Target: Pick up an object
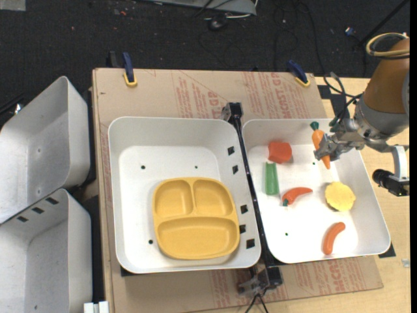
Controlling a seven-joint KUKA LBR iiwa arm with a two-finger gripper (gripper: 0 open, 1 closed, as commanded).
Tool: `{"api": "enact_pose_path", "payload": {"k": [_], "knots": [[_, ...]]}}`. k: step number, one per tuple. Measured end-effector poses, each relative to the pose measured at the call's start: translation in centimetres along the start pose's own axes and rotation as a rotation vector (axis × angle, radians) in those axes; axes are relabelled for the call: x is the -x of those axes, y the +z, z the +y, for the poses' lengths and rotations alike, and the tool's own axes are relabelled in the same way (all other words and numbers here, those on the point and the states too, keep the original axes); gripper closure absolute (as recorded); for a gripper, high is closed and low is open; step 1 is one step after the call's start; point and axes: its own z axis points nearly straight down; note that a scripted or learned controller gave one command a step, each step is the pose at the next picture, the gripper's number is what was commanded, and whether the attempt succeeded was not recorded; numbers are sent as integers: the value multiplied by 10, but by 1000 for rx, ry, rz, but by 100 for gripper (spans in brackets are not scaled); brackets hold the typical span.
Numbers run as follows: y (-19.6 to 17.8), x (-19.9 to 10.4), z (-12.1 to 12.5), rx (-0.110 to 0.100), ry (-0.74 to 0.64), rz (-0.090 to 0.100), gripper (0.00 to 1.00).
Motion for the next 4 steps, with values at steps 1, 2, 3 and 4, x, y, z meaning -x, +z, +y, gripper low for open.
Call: {"api": "enact_pose_path", "payload": {"k": [1,2,3,4], "knots": [[-57,-6,-6,-1,-1,0,100],[-64,-6,-6,-5,0,2,100],[-53,-59,-15,-9,-5,4,100],[-66,-111,-23,-7,-5,4,100]]}}
